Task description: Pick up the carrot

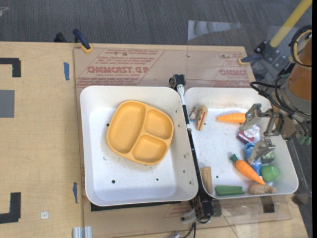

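Toward five o'clock in the right white bin [208,148] we see an orange plastic carrot with a green top [246,168]; its long axis runs diagonally, green end toward ten o'clock and tip toward four o'clock. We count a second, plain orange carrot [231,117] near the bin's twelve o'clock edge, lying almost level with its tip toward nine o'clock. So that makes two carrots. Around the first one we find one green round piece [270,172], one green flat bar [229,190], one tan lumpy piece [260,188] and one tan cylinder [206,178]. Above it hangs the two-finger gripper [262,130], fingers spread and clasping nothing. At nine o'clock, the left white bin [94,182] carries one yellow three-compartment plate [140,132].
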Tool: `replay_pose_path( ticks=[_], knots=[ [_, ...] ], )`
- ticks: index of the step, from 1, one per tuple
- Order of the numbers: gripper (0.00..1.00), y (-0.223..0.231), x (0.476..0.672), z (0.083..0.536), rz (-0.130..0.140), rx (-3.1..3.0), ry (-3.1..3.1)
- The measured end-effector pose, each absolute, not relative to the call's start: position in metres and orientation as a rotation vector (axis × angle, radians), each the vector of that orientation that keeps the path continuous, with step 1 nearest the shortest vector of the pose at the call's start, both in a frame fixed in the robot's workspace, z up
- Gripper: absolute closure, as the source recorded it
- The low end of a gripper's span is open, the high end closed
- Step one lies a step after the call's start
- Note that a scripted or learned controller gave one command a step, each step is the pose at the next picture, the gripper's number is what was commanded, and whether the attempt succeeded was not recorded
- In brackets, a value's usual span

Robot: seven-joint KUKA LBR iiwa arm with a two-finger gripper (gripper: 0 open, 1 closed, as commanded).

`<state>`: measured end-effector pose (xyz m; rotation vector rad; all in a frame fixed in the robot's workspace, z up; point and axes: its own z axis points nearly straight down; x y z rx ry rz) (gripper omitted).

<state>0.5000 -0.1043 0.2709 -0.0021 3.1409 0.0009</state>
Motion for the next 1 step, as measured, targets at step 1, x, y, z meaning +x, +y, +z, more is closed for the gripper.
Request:
replay_pose_path(
  ticks=[1],
  knots=[
    [0.0, -0.0905, 0.5123, 0.1143, 0.006, -0.616, 3.084]
  ],
)
